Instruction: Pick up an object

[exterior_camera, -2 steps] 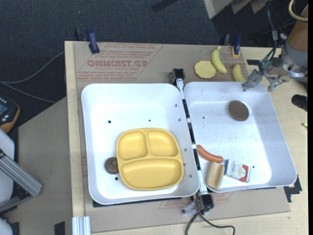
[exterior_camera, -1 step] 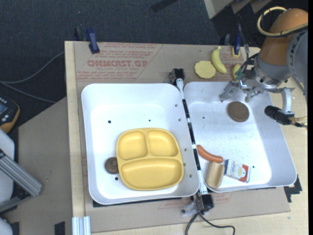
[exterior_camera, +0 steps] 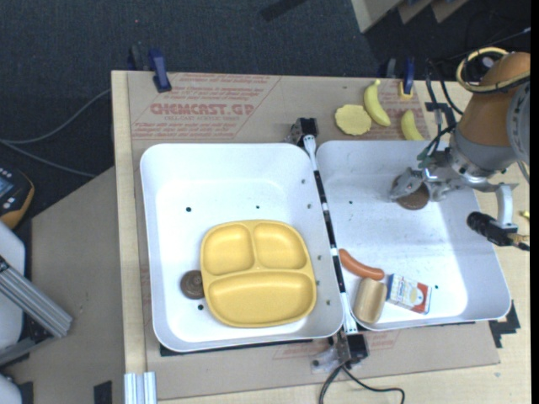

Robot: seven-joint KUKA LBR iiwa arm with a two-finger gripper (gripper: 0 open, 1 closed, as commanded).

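In the camera view I had the gripper [exterior_camera: 414, 188] low in the right bin [exterior_camera: 472, 301], at the frame's upper right, over a brown disc [exterior_camera: 413, 199]. I couldn't tell how its fingers stood, nor whether they held the disc. I judged it best to centre over the disc, then lift slowly.

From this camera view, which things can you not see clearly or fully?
- Brown disc in the right bin: the gripper sits over it, so a grasp cannot be judged.
- Brown round object in the left bin: the yellow divided plate covers part of it.
- Small carton: its print is too small to read.
- Arm: the picture's right edge cuts it off.
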